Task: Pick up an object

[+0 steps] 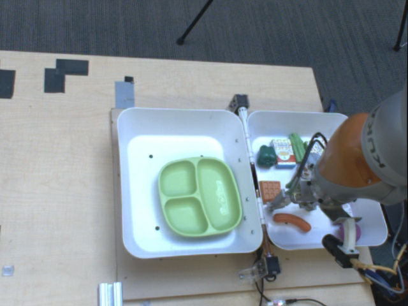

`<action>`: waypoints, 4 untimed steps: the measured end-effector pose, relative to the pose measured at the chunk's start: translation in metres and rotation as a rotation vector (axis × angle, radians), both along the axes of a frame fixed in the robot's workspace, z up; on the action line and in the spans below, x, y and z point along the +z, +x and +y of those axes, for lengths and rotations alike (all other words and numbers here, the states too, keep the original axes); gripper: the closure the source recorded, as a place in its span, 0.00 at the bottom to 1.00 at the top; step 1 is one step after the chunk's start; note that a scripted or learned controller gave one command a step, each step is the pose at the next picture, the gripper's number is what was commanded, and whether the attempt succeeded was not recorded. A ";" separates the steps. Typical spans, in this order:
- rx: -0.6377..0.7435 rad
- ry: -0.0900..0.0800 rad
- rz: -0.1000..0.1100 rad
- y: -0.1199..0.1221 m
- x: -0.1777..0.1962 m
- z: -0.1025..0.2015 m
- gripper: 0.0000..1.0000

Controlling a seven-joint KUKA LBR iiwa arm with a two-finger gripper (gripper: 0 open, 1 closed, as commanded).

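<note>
Hovering low in the right bin (376, 231), the gripper (285, 199) shows jaws whose opening cannot be told; the red sausage (292, 221) lies just below them, the waffle (269, 189) beside — a miscentred closure could nudge either away.

You have open floor around the green divided plate (200, 197) in the left bin (137, 171), while the right bin (331, 118) is crowded: arm (360, 158) overhead, sausage (292, 221), waffle (270, 189) and green pieces (266, 155) packed close.
</note>
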State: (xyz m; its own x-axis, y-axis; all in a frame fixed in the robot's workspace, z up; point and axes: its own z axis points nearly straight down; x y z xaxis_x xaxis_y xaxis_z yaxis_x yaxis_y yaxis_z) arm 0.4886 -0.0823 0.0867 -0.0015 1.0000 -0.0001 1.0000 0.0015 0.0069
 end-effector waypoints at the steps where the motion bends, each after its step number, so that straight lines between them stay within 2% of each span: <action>1: 0.003 0.000 -0.006 0.002 0.011 0.000 1.00; 2: 0.003 0.000 -0.006 0.002 0.011 0.001 0.00; 3: 0.006 0.000 -0.010 0.004 0.022 0.001 1.00; 4: 0.005 0.000 -0.009 0.003 0.022 0.001 0.00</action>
